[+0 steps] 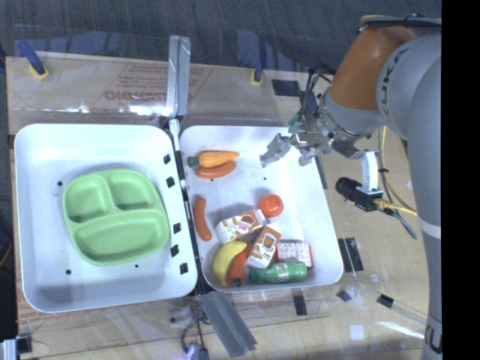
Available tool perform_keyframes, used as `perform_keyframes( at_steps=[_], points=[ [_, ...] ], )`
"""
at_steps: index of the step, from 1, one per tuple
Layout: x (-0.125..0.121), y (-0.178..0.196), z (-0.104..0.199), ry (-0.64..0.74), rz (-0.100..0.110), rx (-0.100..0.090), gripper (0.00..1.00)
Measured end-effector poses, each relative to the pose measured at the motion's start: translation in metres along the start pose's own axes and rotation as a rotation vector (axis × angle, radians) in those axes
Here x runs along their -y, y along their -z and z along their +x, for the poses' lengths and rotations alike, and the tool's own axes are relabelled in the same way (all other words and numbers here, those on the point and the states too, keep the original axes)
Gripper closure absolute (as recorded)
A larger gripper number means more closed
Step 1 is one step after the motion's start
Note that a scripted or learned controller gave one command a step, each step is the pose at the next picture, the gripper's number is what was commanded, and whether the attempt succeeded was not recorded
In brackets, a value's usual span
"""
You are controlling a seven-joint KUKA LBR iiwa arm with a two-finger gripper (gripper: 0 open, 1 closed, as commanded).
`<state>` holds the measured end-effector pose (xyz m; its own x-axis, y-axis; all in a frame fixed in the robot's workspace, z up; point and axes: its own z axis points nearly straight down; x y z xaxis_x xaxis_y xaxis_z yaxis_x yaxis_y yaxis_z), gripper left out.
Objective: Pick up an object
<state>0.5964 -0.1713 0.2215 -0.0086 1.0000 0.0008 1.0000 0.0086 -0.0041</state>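
The green bottle (279, 274) sits jammed against the juice boxes (251, 238) and banana (227, 259) in the right bin (324, 201). My gripper (291, 151) hangs spread and empty over bare floor, well apart from the carrot (216, 157). In that clutter, my fingers could easily snag two things and drop both.

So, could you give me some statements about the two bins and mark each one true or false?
1. The green tray lies in the left bin. True.
2. The carrot lies in the left bin. False: it is in the right bin, near its far edge.
3. The gripper holds nothing. True.
4. The green bottle stands upright. False: it lies on its side.
5. The banana is in the right bin. True.
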Motion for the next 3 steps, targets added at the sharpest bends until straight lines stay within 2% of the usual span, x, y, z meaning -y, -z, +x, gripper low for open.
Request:
perform_keyframes(
  at_steps=[1, 2, 3],
  points=[
    [-0.018, 0.014, 0.034, -0.372, -0.002, 0.000, 0.00],
    [-0.050, -0.083, 0.073, -0.120, 0.001, -0.001, 0.00],
    [-0.061, -0.009, 0.062, -0.023, -0.003, 0.001, 0.00]
  ],
)
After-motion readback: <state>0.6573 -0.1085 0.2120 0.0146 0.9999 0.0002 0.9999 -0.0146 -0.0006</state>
